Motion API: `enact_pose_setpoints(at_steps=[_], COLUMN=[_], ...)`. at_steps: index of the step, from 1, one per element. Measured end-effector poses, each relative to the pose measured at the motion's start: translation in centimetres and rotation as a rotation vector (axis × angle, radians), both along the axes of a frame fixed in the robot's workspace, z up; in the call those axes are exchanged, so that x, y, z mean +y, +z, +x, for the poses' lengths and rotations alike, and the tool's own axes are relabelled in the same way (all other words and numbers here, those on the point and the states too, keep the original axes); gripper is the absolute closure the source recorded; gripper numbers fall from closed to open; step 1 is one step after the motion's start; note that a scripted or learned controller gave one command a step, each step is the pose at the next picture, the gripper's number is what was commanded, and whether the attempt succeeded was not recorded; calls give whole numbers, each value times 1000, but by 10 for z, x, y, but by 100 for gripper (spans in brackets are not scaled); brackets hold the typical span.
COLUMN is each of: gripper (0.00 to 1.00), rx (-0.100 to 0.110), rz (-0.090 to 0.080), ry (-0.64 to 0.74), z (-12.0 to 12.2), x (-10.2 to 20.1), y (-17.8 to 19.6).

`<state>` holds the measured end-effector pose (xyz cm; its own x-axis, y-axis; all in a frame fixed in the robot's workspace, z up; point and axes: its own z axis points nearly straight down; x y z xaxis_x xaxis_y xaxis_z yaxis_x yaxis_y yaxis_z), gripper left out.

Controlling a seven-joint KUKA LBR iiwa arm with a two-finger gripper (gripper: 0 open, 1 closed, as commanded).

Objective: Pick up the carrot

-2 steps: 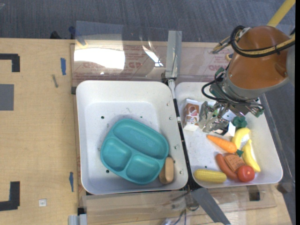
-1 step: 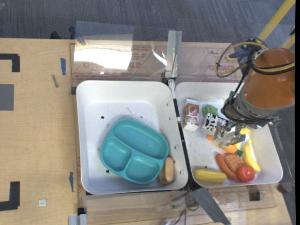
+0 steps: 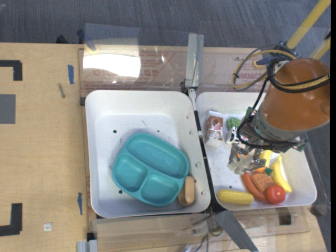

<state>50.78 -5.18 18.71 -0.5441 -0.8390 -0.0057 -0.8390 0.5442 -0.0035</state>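
Two white bins are carried side by side on the tabletop (image 3: 37, 140). In the left bin (image 3: 100, 114) a teal divided plate (image 3: 151, 168) is seen. In the right bin (image 3: 303, 193) the end effector (image 3: 242, 160) is lowered over the food; how it is set cannot be told. The carrot (image 3: 253, 187) lies just below it, beside a tomato (image 3: 275, 194), a banana (image 3: 281, 175) and corn (image 3: 235, 197). The pick is judged not yet done: the carrot is seen resting in the bin, ungrasped

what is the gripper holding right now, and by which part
Cannot be told. The gripper sits low in the right bin, just above the carrot, but nothing shows clearly gripped by it.
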Motion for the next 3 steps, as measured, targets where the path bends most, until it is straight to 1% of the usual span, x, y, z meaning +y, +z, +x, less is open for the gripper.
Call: enact_pose_setpoints(at_steps=[1, 2, 3], gripper=[0, 0, 0], rx=[4, 11, -1], rz=[-1, 0, 0], ry=[-4, -32, -52], z=[-1, -6, 11], x=[-2, -52, -69], y=[-2, -60, -99])
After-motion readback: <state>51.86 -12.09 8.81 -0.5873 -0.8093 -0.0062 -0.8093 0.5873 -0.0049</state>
